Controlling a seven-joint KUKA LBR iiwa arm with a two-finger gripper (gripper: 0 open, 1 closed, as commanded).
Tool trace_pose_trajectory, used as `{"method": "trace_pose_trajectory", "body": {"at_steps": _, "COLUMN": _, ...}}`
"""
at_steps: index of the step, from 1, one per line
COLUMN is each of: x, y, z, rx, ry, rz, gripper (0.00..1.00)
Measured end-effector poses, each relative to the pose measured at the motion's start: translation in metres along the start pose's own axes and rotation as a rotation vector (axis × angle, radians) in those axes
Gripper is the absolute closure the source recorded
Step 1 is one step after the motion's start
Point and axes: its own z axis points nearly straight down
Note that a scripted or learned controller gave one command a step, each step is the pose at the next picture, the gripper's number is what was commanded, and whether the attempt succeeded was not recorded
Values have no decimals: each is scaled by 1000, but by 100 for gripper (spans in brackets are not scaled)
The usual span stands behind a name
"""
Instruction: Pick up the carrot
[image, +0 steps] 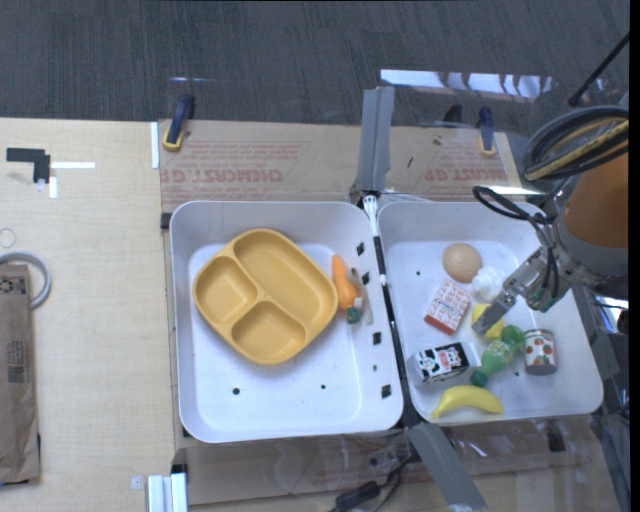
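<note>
One carrot (345, 284), seemingly touching plate (264, 294) rim.

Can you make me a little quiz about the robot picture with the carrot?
1. True or false: the carrot lies inside the yellow plate.
2. Which bin holds the banana: A left bin, B right bin?
3. Fill in: the pincer is over the ___ bin.

Key
1. False; it lies beside the plate's right edge, in the left bin.
2. B.
3. Right, away from the carrot.
</note>
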Motion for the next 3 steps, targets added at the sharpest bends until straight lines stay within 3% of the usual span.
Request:
{"method": "trace_pose_trajectory", "body": {"at_steps": 1, "x": 0, "y": 23, "z": -43, "rx": -1, "ry": -1, "rz": -85, "gripper": 0}}
{"method": "trace_pose_trajectory", "body": {"at_steps": 2, "x": -1, "y": 23, "z": -52, "rx": -2, "ry": -4, "rz": -83, "gripper": 100}}
{"method": "trace_pose_trajectory", "body": {"at_steps": 3, "x": -1, "y": 23, "z": -52, "rx": -2, "ry": -4, "rz": -82, "gripper": 0}}
